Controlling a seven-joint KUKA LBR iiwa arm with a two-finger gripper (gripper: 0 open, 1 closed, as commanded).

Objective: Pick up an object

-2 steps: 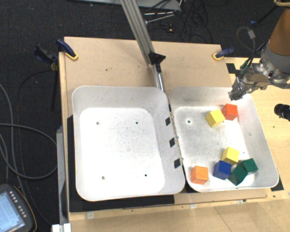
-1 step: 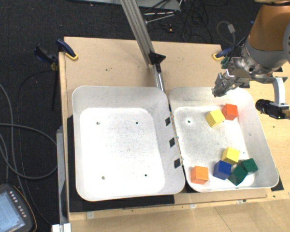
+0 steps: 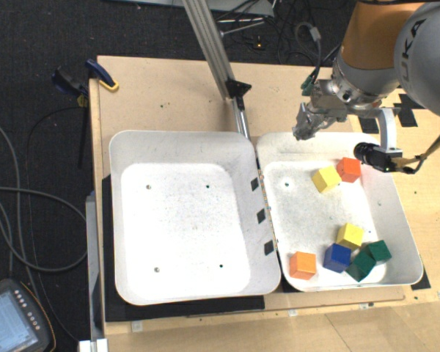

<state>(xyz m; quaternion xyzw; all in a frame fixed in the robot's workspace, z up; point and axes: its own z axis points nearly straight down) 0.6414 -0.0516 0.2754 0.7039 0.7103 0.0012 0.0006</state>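
Over right bin's point(image 3: 396, 218) far rim, gripper point(image 3: 305, 133) hangs; can't tell its state. Yellow cube point(image 3: 325, 180) nearest: looks light, rigid; grip opposite flat faces.

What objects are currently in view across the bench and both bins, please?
Yellow blocks: 2, right bin, one upper middle, one lower right.
Orange blocks: 2, right bin, one far edge, one near edge.
Blue block: 1, right bin, near edge.
Green blocks: 2, right bin, near right corner.
Bins: 2, white, left, right.
Clamp: 1, blue and yellow, bench's far left corner.
Gripper: 1, grey, over right bin's far edge.
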